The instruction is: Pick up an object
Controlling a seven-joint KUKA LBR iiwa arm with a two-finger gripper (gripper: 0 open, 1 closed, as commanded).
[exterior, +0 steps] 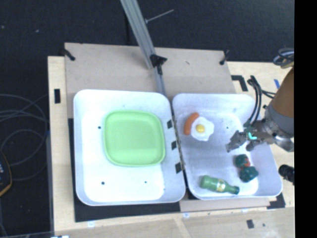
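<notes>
- Where the camera view looks down on the table (208,63), two shallow white bins sit side by side: left bin (89,133), right bin (225,105).
- Left bin: a light green square plate (133,138) lies flat near its middle.
- Right bin, upper left part: a fried egg toy (201,129) with an orange sausage-like piece (189,124) touching its left edge.
- Right bin, front edge: a green bottle (218,184) lying on its side, neck pointing right.
- Right bin, right side: two small dark green pieces (245,167), one just above the other, shape unclear.
- Arm enters from the right; gripper (242,140) hangs over the right bin, just above the dark green pieces and right of the egg.
- Gripper fingers look spread apart, nothing seen between them.
- A grey pole (138,26) slants from top centre down to the seam between the bins.
</notes>
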